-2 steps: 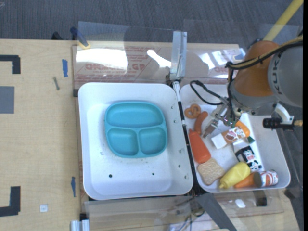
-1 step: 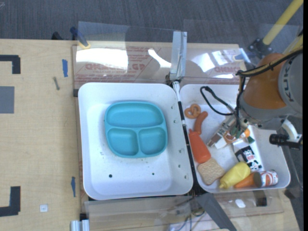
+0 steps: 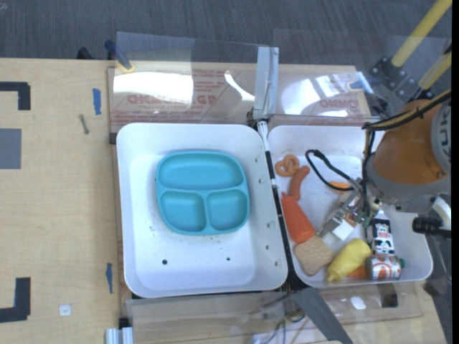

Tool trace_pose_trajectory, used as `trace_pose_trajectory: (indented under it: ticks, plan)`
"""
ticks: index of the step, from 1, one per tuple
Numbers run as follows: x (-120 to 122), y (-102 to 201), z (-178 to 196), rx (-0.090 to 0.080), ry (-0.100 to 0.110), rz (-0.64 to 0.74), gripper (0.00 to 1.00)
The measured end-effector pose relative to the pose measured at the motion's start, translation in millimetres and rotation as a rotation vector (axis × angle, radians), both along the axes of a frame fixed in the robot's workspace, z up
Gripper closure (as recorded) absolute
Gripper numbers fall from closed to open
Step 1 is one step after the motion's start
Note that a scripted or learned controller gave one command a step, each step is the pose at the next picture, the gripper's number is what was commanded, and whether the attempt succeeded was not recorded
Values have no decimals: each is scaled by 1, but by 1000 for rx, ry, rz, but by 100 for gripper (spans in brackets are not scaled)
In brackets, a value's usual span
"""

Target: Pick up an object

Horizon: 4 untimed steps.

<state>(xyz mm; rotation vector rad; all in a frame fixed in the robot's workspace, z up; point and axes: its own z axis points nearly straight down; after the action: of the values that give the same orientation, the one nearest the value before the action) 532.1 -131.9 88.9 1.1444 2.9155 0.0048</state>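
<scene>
A: Where are the things that can be picked?

B: They lie in the right bin. An orange carrot lies along its left wall, with a small pretzel just above it. Below the carrot there is a slice of bread, and beside the bread a yellow piece. A small can lies at the front wall, and a little black and white figure stands just above it.

A: And the gripper?

B: The gripper is low in the right bin, between the carrot and the black and white figure, just above the bread. The arm, with its orange band, reaches in from the right. I cannot tell how the pincer stands; it is too small and unclear, and I see nothing clearly held in it.

A: What is in the other bin?

B: The left bin holds a blue tray with three compartments. Both bins stand on a wooden bench.
</scene>
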Motion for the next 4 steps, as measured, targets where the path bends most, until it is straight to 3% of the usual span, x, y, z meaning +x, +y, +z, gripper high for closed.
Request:
trace_pose_trajectory:
  ticks: [1, 2, 3, 4]
  plan:
    - [13, -4, 0, 0, 1, -30, 0]
    - [-19, -17, 0, 3, -3, -98, 0]
    - [31, 21, 0, 1, -3, -65, 0]
    - [-16, 3, 0, -1, 0, -70, 0]
